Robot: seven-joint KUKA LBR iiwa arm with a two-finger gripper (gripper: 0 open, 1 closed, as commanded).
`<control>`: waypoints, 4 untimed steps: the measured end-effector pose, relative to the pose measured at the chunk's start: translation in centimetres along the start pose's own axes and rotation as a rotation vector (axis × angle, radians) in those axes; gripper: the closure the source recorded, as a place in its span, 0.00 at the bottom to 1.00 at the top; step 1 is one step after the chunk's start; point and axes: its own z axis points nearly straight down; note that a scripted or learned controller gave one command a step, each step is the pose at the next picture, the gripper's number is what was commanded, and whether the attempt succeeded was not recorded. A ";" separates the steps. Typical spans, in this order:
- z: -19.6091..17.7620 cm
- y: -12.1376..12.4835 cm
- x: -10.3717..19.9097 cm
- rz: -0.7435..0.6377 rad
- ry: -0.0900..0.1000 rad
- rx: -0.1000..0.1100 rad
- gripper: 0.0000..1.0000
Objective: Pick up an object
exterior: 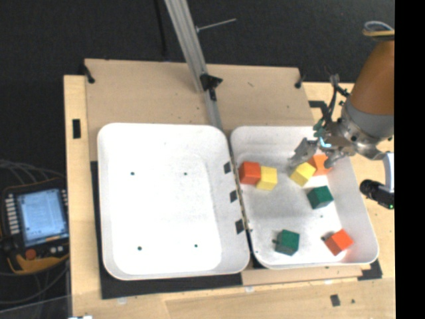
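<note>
Green block (287,242) near right bin's (265,261) front rim.

The right bin (265,141) is crowded: an orange block (250,173) touches a yellow block (267,177) near its left wall, another yellow block (303,173) and an orange one behind it (321,162) lie under the gripper (316,150). Two green blocks (320,196) (287,242) and a further orange block (338,241) stand well apart, with open floor between them. The left bin (166,198) offers wide free room
</note>
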 end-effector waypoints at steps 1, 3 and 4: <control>-0.3 0.1 0.0 0.001 -0.001 -0.005 0.00; 9.6 -0.2 -1.4 0.004 -0.002 0.000 0.00; 14.8 -0.1 -1.5 0.003 -0.003 -0.005 0.00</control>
